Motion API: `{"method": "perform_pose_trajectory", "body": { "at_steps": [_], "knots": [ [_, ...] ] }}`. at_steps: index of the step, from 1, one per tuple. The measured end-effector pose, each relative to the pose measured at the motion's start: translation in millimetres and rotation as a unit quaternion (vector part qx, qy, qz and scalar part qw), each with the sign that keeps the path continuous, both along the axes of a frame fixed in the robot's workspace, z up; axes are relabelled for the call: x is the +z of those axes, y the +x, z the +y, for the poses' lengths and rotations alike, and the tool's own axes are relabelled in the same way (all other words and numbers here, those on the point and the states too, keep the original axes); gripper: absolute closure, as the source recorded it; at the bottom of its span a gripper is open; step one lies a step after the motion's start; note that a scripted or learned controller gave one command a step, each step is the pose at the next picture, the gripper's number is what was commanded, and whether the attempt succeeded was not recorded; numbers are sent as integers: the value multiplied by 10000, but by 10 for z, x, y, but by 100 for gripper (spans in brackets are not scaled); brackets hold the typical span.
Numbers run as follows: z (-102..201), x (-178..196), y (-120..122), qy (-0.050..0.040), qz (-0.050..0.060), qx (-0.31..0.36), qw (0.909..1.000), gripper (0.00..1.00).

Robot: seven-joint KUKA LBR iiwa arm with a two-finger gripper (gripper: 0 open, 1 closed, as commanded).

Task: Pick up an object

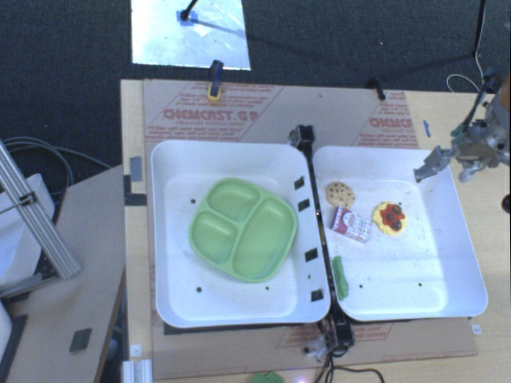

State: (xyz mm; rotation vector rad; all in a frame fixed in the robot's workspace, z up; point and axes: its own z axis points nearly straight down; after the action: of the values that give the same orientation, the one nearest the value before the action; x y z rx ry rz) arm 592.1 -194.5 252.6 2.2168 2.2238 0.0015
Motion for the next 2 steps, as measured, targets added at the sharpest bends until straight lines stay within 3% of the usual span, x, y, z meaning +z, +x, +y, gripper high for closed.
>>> {"method": "perform_pose_trajectory", "body": {
  "at_steps": [1,2],
  "knots": [
    [26,-1585,-918,33,87,-32,10000,0],
    [18,-1394,-841,-3,-11,-11,10000,100]
  ]
}}
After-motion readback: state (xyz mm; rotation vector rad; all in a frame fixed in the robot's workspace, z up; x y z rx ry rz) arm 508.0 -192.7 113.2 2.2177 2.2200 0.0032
